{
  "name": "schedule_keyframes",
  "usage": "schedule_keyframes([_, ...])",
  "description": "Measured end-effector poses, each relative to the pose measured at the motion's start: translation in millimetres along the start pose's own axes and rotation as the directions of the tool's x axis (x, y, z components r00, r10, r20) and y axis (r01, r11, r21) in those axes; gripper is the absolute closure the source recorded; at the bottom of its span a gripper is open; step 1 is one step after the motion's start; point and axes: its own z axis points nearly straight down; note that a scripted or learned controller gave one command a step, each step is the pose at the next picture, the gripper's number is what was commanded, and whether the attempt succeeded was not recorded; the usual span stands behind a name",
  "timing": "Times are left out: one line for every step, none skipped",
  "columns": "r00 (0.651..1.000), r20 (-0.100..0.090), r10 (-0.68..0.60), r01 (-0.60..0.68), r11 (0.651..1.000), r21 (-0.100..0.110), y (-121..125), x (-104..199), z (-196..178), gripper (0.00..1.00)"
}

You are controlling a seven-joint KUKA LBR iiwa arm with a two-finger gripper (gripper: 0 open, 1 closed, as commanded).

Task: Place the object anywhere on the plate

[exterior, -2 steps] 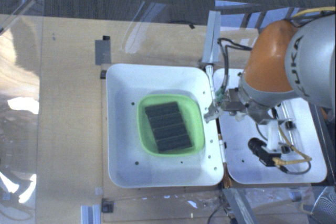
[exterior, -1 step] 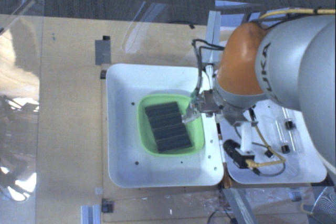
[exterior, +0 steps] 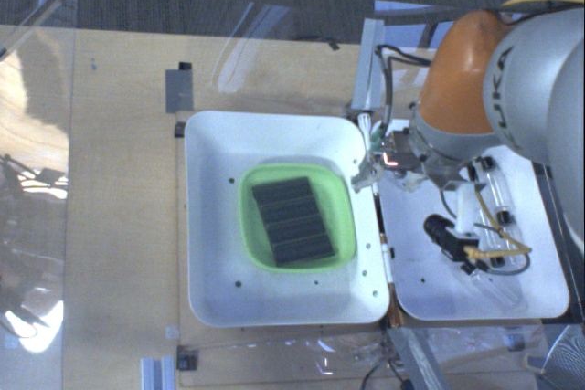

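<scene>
The block [exterior: 292, 221] lies flat on the plate [exterior: 340, 196]. It is dark and ribbed crosswise, with its long axis tilted toward the upper left. It sits inside the plate's rim on all sides, and the green margin is narrowest at the block's lower right corner. Its material cannot be determined.

The plate rests in the left bin [exterior: 212, 196], right of centre, with its right rim close to the bin's right wall. Bare white floor lies to the left of and below the plate, with a narrower strip above it.

The gripper [exterior: 366, 171] is over the seam between the two bins, just beside the plate's upper right corner and apart from the block. Its tip is small and blurred, so whether it is released or clenched cannot be told.

The arm [exterior: 535, 78] covers the upper part of the right bin [exterior: 548, 292] and is cut off at the right edge. The tabletop [exterior: 110, 196] left of the bins is open and carries glare.
</scene>
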Motion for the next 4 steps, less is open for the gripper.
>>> schedule_keyframes([1.0, 0.001, 0.017, -0.017, 1.0, 0.003, -5.0, -47.5, 24.2, 0.0])
schedule_keyframes([1.0, 0.001, 0.026, -0.026, 1.0, 0.002, -16.6, -111.5, 32.9, 0.0])
schedule_keyframes([0.997, 0.001, -0.081, 0.081, 0.997, 0.002, -57.0, -166.7, 18.6, 0.0])
schedule_keyframes([0.999, 0.003, -0.051, 0.051, 0.999, 0.0, -29.7, -218.9, 23.6, 0.0])
